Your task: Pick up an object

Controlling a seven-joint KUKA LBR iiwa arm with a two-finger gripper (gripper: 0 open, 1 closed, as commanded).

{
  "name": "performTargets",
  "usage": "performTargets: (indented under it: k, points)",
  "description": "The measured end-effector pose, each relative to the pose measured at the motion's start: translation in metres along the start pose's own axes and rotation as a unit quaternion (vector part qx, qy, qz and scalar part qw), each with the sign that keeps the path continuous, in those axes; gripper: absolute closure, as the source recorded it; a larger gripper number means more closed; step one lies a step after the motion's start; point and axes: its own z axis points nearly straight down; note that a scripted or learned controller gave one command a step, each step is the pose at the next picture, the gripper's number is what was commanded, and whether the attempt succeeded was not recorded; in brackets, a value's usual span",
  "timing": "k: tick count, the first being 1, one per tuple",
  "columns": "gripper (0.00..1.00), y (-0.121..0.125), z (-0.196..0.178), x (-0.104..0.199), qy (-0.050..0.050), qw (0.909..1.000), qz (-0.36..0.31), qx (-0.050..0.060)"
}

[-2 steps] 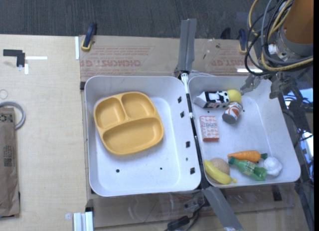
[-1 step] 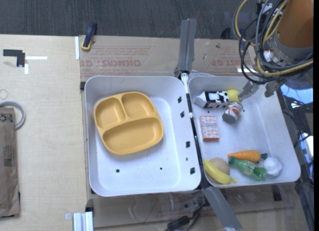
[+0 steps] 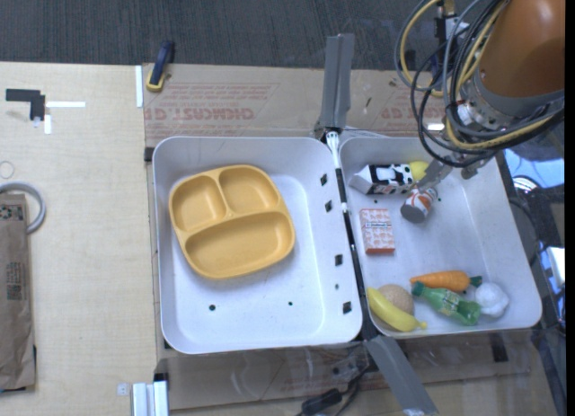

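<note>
We look down on 2 shallow white plastic bins, the left bin [image 3: 180,315] and the right bin [image 3: 517,252]; the grey arm with its orange band [image 3: 530,28] hangs at 1 o'clock of the frame, cables looped around it; its two-finger gripper [image 3: 422,200] is low in the right bin's 12 o'clock end, and whether the claw is apart or together we cannot tell. Just beside it at 9 o'clock lies a black-and-white cow-print carton [image 3: 388,178]; below sits an orange-red flat packet [image 3: 377,230]. At the bin's 6 o'clock edge we see a yellow banana [image 3: 393,311], an orange carrot [image 3: 440,280], a green bottle [image 3: 452,305]; a yellow 3-compartment plastic plate [image 3: 232,221] lies in the left bin.
</note>
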Motion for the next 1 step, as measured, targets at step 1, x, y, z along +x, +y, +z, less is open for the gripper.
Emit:
performTargets:
  k: [1]
  points:
    - [0.00,-0.0033,-0.0267,-0.0116,0.001,0.9997,-0.026,0.001]
